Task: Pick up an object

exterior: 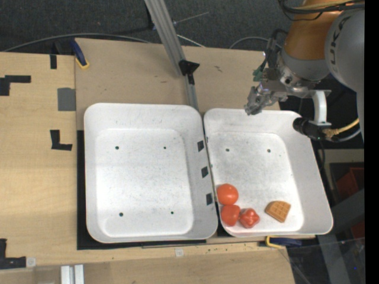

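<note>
Three small red and orange toy fruits lie at the near left of the right bin point(308, 158): a round orange-red one point(227, 193), a red one point(230, 215) below it and a lumpy red one point(249, 218) beside that. A tan waffle-like piece point(278, 210) lies to their right. My gripper point(255, 107) hangs over the far rim of the right bin, well away from all of them, with nothing seen between its fingers.
The left bin point(100, 158) sits beside the right one, joined by black clips. A grey metal pole point(172, 40) slants up from behind the bins. Cables and a black fitting point(308, 126) hang at the right bin's far right corner.
</note>
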Controlling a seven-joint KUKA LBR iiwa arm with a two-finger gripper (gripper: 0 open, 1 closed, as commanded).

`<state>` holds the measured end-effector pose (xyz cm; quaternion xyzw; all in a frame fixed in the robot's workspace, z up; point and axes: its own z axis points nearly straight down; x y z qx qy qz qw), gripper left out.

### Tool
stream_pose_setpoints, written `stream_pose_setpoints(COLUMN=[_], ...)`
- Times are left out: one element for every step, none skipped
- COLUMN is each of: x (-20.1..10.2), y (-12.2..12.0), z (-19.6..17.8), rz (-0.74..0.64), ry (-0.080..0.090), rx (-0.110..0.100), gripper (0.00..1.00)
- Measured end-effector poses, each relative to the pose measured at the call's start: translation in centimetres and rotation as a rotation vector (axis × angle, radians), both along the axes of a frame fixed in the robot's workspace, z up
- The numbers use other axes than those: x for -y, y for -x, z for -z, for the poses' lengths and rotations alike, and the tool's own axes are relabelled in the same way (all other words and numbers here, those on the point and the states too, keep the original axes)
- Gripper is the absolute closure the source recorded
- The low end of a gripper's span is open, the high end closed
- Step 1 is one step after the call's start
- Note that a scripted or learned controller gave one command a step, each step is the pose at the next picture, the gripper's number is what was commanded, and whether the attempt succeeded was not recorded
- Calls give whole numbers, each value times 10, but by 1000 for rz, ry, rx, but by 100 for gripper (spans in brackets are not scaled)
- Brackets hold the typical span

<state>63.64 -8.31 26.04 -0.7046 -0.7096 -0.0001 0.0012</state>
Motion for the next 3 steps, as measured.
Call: stream_pose_setpoints(x=[-56,-105,-163], y=[7,15,26], z=[-4,13,15], rz=[0,1,0], ry=[0,1,1], rx=[0,-2,-2], gripper=[100,100,100])
